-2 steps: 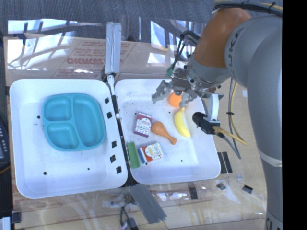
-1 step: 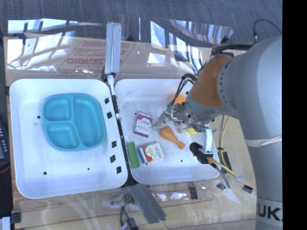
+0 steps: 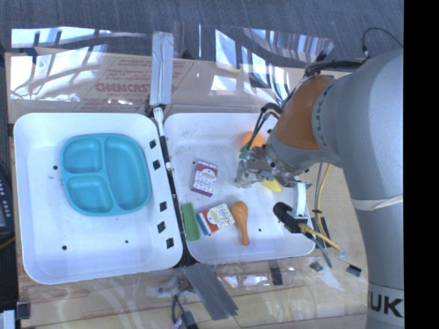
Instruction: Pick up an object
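Robotics laboratory, test station.
A grey, orange-banded industrial arm (image 3: 363,115) reaches over a white bin (image 3: 31,204) and a second bin (image 3: 206,132) set side by side on a worktop (image 3: 103,297) lined with printed cardboard (image 3: 89,84); grey carpet (image 3: 103,2) lies beyond.

Bright daylight, window glare across the bench (image 3: 103,88), slightly soft focus

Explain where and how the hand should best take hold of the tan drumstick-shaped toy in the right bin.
Probably by the thin lower shaft of the drumstick toy, coming from straight above and closing across its width. It lies flat on the floor of the right bin. Its bulbous upper end sits close beside the colourful small box, while the shaft has bare floor on both sides.
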Robot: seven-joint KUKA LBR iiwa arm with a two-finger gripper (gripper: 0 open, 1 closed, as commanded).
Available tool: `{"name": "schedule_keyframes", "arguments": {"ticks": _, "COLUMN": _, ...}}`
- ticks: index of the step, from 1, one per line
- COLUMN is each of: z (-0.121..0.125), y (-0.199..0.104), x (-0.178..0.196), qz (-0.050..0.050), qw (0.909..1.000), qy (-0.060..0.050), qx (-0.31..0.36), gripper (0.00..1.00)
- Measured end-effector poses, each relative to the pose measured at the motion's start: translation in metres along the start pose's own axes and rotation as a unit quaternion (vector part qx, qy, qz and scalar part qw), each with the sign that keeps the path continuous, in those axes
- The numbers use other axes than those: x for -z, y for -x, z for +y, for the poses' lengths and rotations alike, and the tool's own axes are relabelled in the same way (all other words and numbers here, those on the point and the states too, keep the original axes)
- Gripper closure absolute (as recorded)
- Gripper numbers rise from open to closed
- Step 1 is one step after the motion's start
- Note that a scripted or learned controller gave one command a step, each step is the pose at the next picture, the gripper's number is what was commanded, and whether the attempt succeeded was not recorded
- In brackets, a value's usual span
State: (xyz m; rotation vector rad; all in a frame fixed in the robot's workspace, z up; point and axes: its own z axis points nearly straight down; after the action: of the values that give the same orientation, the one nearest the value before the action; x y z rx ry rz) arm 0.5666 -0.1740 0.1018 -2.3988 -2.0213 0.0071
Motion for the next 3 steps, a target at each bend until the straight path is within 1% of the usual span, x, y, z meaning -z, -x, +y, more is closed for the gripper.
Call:
{"name": "schedule_keyframes", "arguments": {"ticks": 1, "z": 0.0, "y": 0.0, "x": 0.0, "qz": 0.0, "qw": 1.0, "qy": 0.0, "qx": 0.0, "gripper": 0.0}}
{"name": "schedule_keyframes", "arguments": {"ticks": 2, "z": -0.057, "y": -0.008, "x": -0.011, "qz": 0.001, "qw": 0.9946, "qy": 0.002, "qx": 0.104, "gripper": 0.0}}
{"name": "schedule_keyframes", "arguments": {"ticks": 3, "z": -0.056, "y": -0.007, "x": -0.001, "qz": 0.0, "qw": 0.9944, "qy": 0.002, "qx": 0.105, "gripper": 1.0}}
